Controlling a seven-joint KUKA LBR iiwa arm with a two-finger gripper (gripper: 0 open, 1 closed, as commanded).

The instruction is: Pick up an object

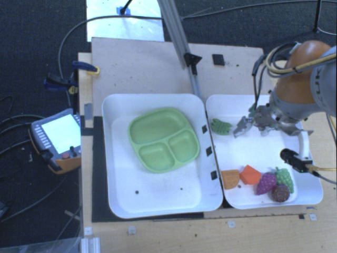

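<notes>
1. The gripper (243, 126) hung over the right bin (226, 107), its fingers spread and pinching nothing.
2. A green bumpy toy (221, 126) lay just beside the fingertips, near the bin's left wall.
3. An orange slice (230, 178), orange block (250, 174), purple grapes (266, 182), green grapes (285, 178) and a dark red fruit (280, 193) clustered along the near wall.
4. The left bin (113, 157) held a green divided plate (164, 139).
</notes>
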